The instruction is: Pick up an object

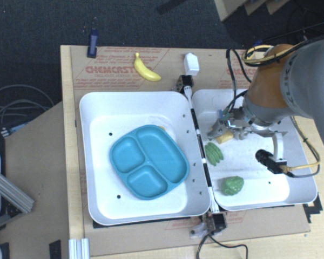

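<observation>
The blue tray (pixel 148 161) fills most of the left bin (pixel 92 117); its corners stay open.

The grey arm with its orange band (pixel 291 85) runs off the right edge and covers the right-hand shallow white bin's (pixel 291 190) far corner. The small tan object (pixel 224 138) beneath its wrist is too blurred to identify.
</observation>
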{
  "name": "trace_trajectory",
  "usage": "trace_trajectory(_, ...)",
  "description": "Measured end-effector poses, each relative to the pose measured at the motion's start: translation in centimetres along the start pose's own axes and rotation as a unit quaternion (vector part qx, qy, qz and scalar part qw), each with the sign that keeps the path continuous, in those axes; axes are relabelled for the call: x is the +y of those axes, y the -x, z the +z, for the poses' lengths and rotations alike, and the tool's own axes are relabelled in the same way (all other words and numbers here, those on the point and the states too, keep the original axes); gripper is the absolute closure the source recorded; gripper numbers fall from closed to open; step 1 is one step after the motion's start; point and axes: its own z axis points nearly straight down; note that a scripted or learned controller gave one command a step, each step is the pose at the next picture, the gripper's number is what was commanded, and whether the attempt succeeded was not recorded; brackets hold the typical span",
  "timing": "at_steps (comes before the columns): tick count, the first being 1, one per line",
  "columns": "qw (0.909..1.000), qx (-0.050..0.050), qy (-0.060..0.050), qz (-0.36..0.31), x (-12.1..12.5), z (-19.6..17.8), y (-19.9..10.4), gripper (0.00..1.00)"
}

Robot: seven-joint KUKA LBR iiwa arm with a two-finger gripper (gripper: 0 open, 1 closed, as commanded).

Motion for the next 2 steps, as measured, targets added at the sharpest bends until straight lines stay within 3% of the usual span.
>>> trace_trajectory(1,1.0,0.0,0.001,0.0,0.1,-1.0,0.0,1.0)
trace_trajectory(2,1.0,0.0,0.002,-0.001,-3.2,-9.5,-2.3,1.0)
